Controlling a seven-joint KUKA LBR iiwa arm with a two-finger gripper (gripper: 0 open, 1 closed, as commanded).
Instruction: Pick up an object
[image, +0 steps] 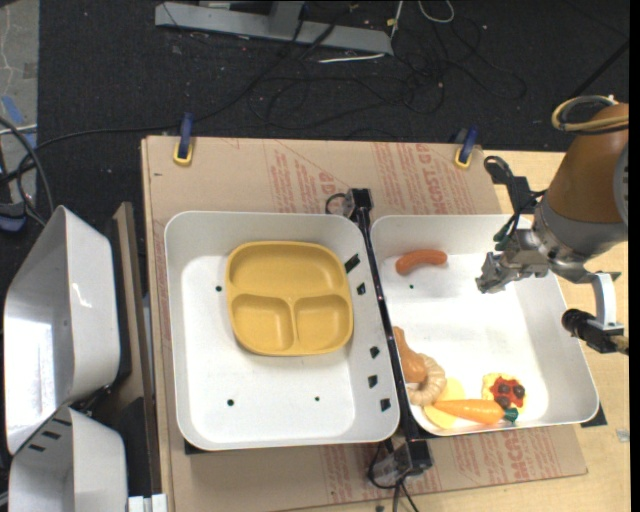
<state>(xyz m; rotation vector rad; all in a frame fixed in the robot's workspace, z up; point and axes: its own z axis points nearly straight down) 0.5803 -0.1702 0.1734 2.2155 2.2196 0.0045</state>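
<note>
While arm reaches from right, gripper (494, 276) hovers over right bin (570, 330); finger state unclear.

The grey arm, orange-banded above the wrist, reaches in from three o'clock; its hand (497, 272) hangs low, pointing toward eight o'clock, nothing visibly gripped.

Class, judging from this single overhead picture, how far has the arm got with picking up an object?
Done: the hand has reached over the right bin, near its upper right. In hand: nothing visibly held. Left: choosing and lifting an item; the sausage lies to its left, the carrot and other toy foods sit along the bin's near edge. The yellow divided plate rests in the left bin.
</note>
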